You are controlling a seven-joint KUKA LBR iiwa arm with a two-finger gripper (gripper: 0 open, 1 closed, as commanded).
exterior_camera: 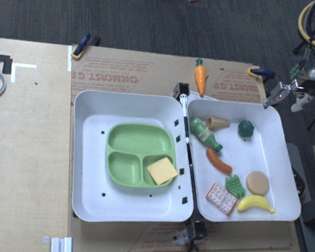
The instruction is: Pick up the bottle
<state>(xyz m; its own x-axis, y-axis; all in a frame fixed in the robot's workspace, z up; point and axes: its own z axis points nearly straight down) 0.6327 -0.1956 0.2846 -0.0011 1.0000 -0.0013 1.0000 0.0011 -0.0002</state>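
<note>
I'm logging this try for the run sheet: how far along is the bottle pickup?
Nothing looks done yet. The bottle lies on its side in the right bin, beside the cone and above the sausage, with nothing touching it. The gripper is off past the bin's upper right corner, holding nothing I can see. Left to do: reach over the bottle, grasp it and lift it.

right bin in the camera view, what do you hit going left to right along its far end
green bottle → ice cream cone → dark green round toy, then past the bin's rim the end effector off the far right corner.
</note>
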